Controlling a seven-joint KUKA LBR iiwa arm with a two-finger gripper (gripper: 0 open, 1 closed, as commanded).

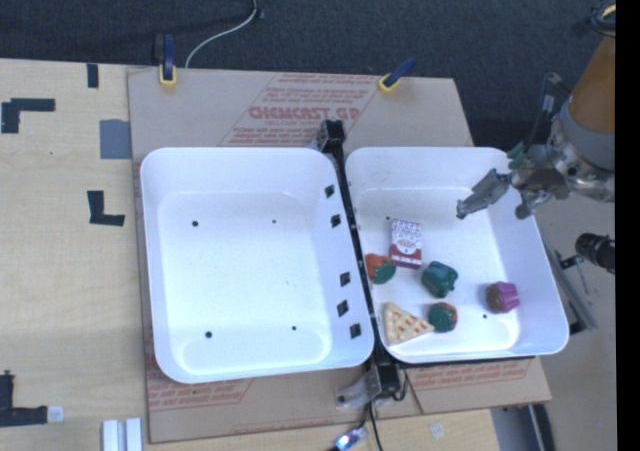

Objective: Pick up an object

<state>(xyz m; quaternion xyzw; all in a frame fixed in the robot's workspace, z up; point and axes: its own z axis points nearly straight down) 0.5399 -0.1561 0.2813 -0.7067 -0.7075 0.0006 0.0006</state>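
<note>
— Where are you right now?

— My fingers hang spread apart over the upper right part of the right bin, with nothing between them. One finger shows as a grey bar slanting down to the left; the other is shorter, near the bin's right wall.

— What lies in that bin?

— A small carton, white with a red lower part, lies flat near the bin's middle; its long axis runs up and down the view, tipped slightly. There is red print on its white face, too small for me to read. Touching its lower left corner is a round orange and green piece. A dark green piece sits just right of the carton. Below these lie a pizza slice toy, its tip toward the lower right, and beside it a round green and red piece. A magenta piece sits apart, near the right wall.

— Any writing you can read?

— On the cardboard sheet covering the desk, red letters read "CHEMCAST GP". The left bin sits beside the right one.
</note>
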